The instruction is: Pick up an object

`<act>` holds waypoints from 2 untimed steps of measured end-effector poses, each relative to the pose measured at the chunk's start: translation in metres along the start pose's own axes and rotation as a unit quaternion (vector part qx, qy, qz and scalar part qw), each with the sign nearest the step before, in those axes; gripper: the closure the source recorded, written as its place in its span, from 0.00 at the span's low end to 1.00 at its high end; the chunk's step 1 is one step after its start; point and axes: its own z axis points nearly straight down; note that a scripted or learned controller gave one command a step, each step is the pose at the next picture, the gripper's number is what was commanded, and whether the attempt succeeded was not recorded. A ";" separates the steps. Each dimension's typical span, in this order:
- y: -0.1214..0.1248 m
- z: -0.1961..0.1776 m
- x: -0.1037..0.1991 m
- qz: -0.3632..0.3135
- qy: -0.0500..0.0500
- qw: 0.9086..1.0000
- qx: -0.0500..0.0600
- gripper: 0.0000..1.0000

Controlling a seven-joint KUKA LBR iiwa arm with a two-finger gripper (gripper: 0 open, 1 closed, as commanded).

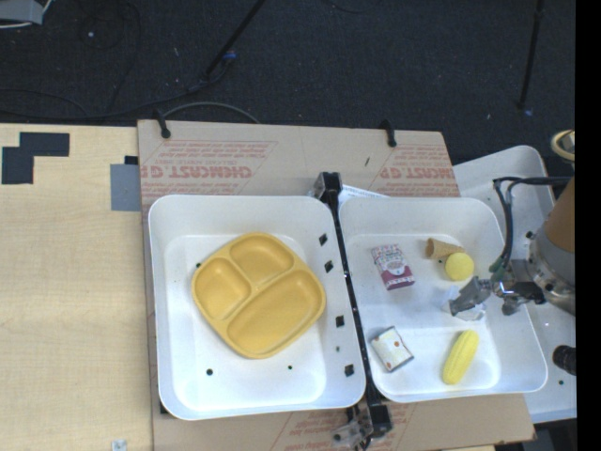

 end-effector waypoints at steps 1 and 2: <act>0.003 -0.006 0.000 -0.002 -0.002 1.000 -0.006 0.00; -0.002 0.039 -0.002 -0.002 0.000 1.000 -0.003 0.00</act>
